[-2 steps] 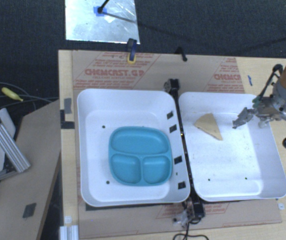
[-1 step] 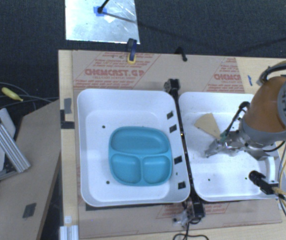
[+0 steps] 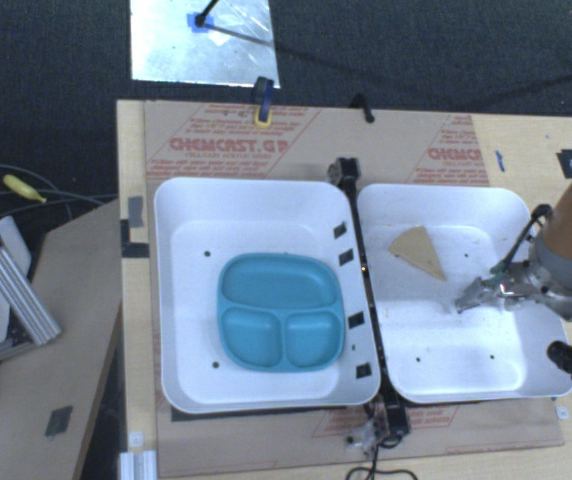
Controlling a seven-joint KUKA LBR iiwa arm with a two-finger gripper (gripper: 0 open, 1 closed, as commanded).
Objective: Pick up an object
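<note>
End effector (image 3: 469, 299) low over the right-hand shallow white plastic bin (image 3: 511, 206), reaching toward the flat tan wedge-shaped piece (image 3: 418, 252).

Reaching in from the frame's right, I hang just above the bin floor at right of centre, close beside the wedge but apart from it, so nothing is gripped; whether I'm spread or pinched I cannot tell. The wedge looks thin and matte like card, lying flat, so I judge it hard to get under. At centre left, the glossy teal three-compartment plastic plate (image 3: 281, 311) rests in the left-hand white bin (image 3: 181, 208) on the cardboard-covered table (image 3: 296, 136).
</note>
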